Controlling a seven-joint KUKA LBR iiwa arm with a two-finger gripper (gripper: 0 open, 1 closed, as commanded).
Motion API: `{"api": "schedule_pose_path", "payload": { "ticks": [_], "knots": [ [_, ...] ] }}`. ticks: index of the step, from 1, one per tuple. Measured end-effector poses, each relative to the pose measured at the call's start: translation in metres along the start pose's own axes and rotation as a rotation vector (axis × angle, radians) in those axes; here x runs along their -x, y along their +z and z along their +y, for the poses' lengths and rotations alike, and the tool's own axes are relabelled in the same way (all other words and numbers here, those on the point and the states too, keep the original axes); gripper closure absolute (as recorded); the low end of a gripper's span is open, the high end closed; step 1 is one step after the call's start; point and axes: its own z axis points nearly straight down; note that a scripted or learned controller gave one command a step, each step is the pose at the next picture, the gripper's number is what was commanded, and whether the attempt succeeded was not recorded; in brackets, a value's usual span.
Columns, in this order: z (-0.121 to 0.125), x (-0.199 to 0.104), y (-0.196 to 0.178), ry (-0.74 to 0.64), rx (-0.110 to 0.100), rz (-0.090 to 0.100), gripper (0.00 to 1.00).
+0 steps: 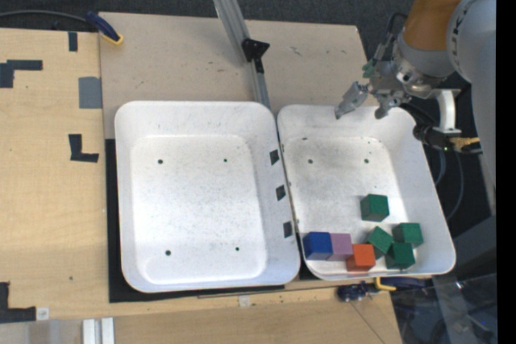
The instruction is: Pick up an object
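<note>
Camera view has the tool (364, 101) up over the far rim of the right bin (422, 165), fingers spread wide with nothing between them. The arm (451, 12) comes in from the right, so I'd guess it's just parked high before picking a target. All the blocks are bunched in that bin's near corner: blue block (318, 244), purple block (342, 245), orange block (363, 255), plus four green blocks, one of them (374, 207) sitting a bit apart, probably the easiest grab. The left bin (193, 189) sits right alongside on the bench (314, 52).
</note>
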Motion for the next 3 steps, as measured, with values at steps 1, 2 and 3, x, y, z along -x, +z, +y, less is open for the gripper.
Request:
{"api": "schedule_pose_path", "payload": {
  "ticks": [1, 2, 3],
  "knots": [
    [0.003, 0.004, 0.063, -0.001, 0.000, 0.000, 0.00],
    [0.002, 0.003, 0.104, -0.002, 0.002, 0.000, 0.00],
    [0.004, 0.002, 0.091, -0.003, 0.006, 0.000, 1.00]
  ]
}}
